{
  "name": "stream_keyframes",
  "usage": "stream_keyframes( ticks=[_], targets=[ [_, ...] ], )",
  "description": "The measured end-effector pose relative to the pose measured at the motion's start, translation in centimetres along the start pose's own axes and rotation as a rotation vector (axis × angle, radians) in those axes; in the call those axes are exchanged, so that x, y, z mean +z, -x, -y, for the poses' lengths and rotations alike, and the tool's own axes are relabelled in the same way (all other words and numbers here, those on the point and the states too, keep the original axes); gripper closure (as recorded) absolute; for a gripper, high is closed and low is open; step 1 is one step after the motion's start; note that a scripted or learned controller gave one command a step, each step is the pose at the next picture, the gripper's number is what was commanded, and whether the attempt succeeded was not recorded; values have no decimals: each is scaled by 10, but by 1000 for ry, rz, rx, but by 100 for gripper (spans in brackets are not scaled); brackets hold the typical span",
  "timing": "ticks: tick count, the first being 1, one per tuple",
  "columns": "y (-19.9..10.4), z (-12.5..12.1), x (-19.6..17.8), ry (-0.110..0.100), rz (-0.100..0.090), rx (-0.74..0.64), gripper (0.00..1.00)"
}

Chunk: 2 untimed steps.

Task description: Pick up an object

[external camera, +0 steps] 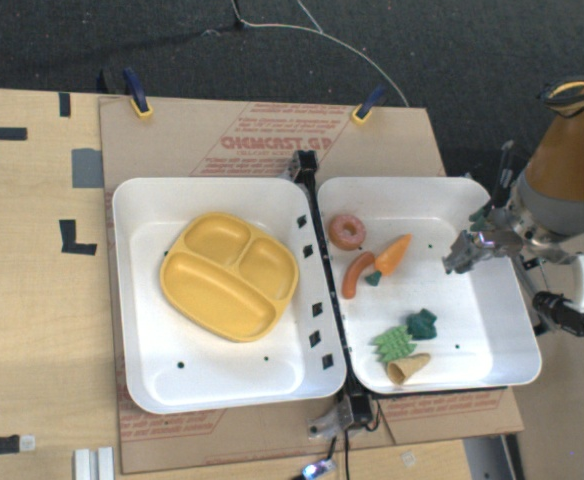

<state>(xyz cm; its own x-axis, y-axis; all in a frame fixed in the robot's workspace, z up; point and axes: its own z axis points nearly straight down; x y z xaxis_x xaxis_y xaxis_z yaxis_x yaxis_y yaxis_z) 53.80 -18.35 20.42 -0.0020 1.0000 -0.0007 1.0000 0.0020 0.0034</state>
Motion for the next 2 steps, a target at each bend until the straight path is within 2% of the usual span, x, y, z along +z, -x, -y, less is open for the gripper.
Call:
stream_keyframes(
  ticks=[1, 2],
  targets=[
    [-5, -1, -43, 0, 0, 0, 100],
    [-57, -11, -34, -4, -2, -4, 100]
  ],
)
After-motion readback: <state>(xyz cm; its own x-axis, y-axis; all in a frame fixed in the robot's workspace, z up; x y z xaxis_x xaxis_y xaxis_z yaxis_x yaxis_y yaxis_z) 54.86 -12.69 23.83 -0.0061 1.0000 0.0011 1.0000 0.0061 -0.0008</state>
